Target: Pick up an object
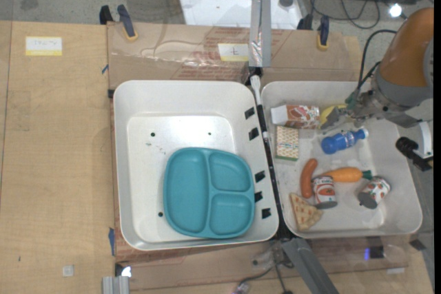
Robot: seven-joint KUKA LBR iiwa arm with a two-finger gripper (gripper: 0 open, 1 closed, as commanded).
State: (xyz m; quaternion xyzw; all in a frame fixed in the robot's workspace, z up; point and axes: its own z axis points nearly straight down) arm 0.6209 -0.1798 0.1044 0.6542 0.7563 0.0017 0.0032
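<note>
My gripper [337,118] reaches in from the right over the back of the right bin [412,217]. It hovers by a small yellow item [329,111] and just above a blue bottle [342,141] lying on its side. Nothing shows as held. To its left lies a brown and white packet [295,114], with a small patterned box [287,142] below that. Nearer the front are a sausage [308,177], a carrot [346,175], a small can [324,191], a pizza slice [304,211] and a grey, red and green toy [373,193].
The left bin [131,148] holds a teal divided plate [209,193]. A ridge with black clips [260,141] separates the two bins. The arm's orange band [415,45] and grey wrist hang over the right bin's back right corner.
</note>
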